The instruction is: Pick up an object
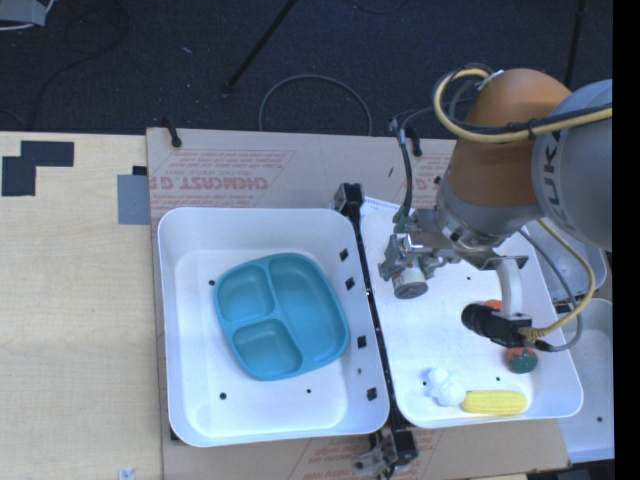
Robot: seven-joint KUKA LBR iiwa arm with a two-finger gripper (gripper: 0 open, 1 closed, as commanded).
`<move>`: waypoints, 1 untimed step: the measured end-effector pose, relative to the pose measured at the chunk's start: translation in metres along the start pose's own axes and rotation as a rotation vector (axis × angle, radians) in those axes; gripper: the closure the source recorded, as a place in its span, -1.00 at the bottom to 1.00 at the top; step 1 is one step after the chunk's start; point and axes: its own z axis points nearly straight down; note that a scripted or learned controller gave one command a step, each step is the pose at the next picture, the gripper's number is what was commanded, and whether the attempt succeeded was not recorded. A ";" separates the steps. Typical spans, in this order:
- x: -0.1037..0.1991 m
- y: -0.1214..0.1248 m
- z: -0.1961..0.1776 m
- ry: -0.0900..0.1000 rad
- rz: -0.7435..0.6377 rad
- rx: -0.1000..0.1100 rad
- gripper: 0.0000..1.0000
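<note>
My gripper (406, 273) hangs low over the left part of the right bin (440, 313), close to the divider between the two bins. A yellow corn cob (494, 402) lies near that bin's front edge. Just left of the cob sits a small white lumpy object (440, 385). A small green and orange object (520, 359) rests by the right wall. All three lie well to the front and right of the gripper, apart from it.
The left bin (190, 268) holds a blue divided plate (280, 314) in its middle. A black clip strip (362, 298) runs along the seam between the bins. Flat cardboard (220, 173) lies under and behind both bins.
</note>
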 end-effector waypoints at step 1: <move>0.041 -0.014 0.002 -0.001 0.001 0.001 1.00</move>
